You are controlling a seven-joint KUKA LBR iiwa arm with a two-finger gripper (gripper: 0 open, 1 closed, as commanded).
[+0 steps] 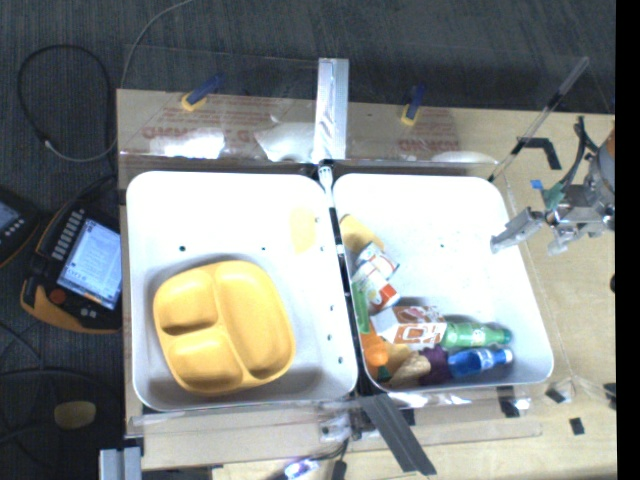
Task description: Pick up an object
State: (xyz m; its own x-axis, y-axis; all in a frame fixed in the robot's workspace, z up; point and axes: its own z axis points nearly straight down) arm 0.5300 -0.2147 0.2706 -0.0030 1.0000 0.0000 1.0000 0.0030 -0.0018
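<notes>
Bench, two bins (pixel 420 193) | gripper (pixel 510 233) at right bin's right edge, grip state unclear | descend squarely over green bottle (pixel 475 334)

The left bin (pixel 140 198) is mostly taken up by a yellow divided tray (pixel 222 325) sitting toward its front edge; the strip along its back edge lies bare. In the right bin (pixel 500 203), the clutter hugs the dividing wall and the front edge: packets (pixel 375 273), a green bottle (pixel 470 335) and a blue bottle (pixel 480 359) lying down, packed touching. The back and right side of that bin's floor are bare, an open way in from above.
</notes>
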